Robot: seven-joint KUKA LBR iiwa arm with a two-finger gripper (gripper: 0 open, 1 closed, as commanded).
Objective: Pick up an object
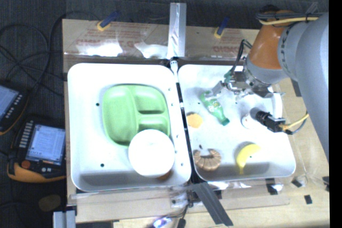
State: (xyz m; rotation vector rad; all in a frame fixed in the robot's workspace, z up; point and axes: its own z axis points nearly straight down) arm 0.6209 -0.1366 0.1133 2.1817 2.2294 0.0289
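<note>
- Two white bins: left bin (85,115) carries a green divided tray (133,109) and a white round lid (152,152).
- Right bin (278,163): green bottle (215,107), orange piece (195,120), brown ring (207,158), yellow piece (246,154).
- Gripper (235,83) just beside the bottle; jaw state cannot be told.

Even overhead light, glare washing out the white bins (80,115), soft overall focus, faint shadows.

Both white bins (80,131) look like smooth, slightly glossy plastic; the green tray (120,112) is matt plastic (the white bowl (151,152) too), the bench (80,34) bare wood.
</note>
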